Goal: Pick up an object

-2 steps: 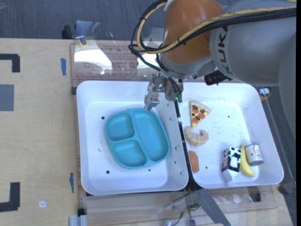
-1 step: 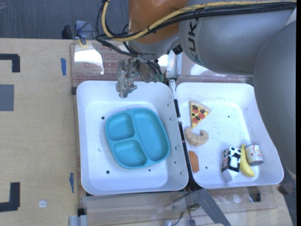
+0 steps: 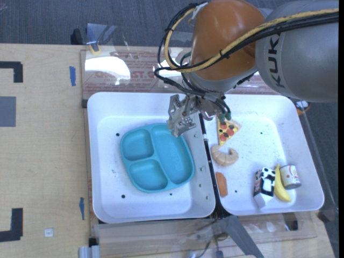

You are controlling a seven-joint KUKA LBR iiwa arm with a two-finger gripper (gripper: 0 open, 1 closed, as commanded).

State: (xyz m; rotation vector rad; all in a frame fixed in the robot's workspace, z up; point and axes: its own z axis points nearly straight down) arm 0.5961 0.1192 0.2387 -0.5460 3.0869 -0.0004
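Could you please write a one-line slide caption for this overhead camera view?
Metal two-finger gripper poised over the blue three-compartment plastic plate in the left white bin.

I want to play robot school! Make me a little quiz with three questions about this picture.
1. True or false: the blue plate lies in the left bin.
2. Which toy lies closest to the gripper? A) pizza slice B) banana C) hot dog
3. Fill in: beside the banana stands a black and white ____.

Key: 1 true. 2 A. 3 carton.
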